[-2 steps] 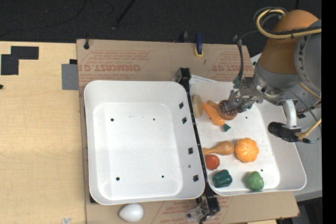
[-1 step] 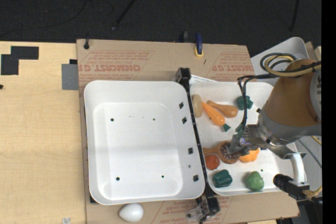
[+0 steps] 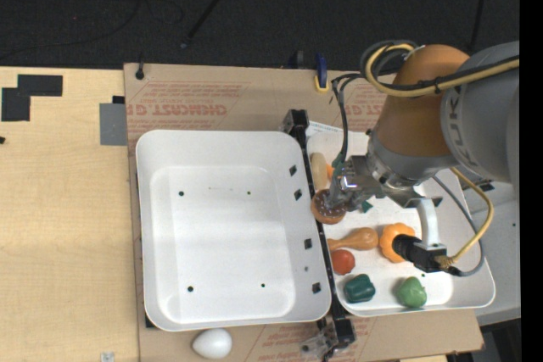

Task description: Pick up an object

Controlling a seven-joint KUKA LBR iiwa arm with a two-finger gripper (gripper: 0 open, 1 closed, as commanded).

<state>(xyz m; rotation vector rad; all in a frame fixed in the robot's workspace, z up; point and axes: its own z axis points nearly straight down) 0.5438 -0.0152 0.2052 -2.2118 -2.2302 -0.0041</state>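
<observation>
My gripper (image 3: 342, 192) reaches down into the left part of the right bin (image 3: 471, 297), under the grey arm with its orange band (image 3: 424, 97). Its tip is right at a brown round object (image 3: 325, 209) by the bin's left wall; whether it touches that object I cannot tell. A tan oblong piece (image 3: 319, 166) lies just behind. In front lie a tan gourd shape (image 3: 357, 239), an orange fruit (image 3: 393, 238), a red ball (image 3: 343, 261), a dark green block (image 3: 358, 289) and a green ball (image 3: 411, 292).
The left bin (image 3: 157, 182) sits beside the right one, with a black divider (image 3: 307, 208) between them. A white egg (image 3: 211, 343) lies on the bench in front of the left bin. Cables (image 3: 471, 233) loop off the arm above the right bin.
</observation>
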